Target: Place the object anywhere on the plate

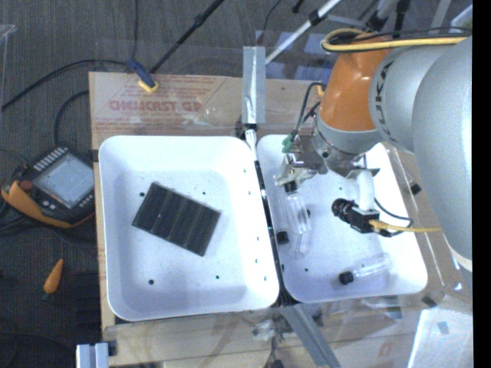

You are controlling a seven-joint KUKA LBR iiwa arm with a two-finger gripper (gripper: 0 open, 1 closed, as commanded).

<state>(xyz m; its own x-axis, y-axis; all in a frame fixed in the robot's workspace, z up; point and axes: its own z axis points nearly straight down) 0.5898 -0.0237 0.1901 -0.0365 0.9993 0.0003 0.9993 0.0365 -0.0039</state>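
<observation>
- Small clear vial (367, 268), dark-capped: near end of the right bin (410, 278), long axis roughly 2 to 8 o'clock.
- Clear tube (296, 222): right bin, by its left wall; long axis near 12 to 6 o'clock. Judged the likelier object for the task, being closest to the gripper.
- Plate (176, 219), dark, ribbed, rectangular: flat in the left bin (123, 282), at 9 o'clock from the tube, across the bin walls.
- Gripper (295, 165): over the far left of the right bin; the tube lies just beside it at 6 o'clock. Whether its grip is closed or released cannot be told; nothing is seen held.
- Arm's orange band (349, 90): at 1 o'clock from the gripper.
</observation>
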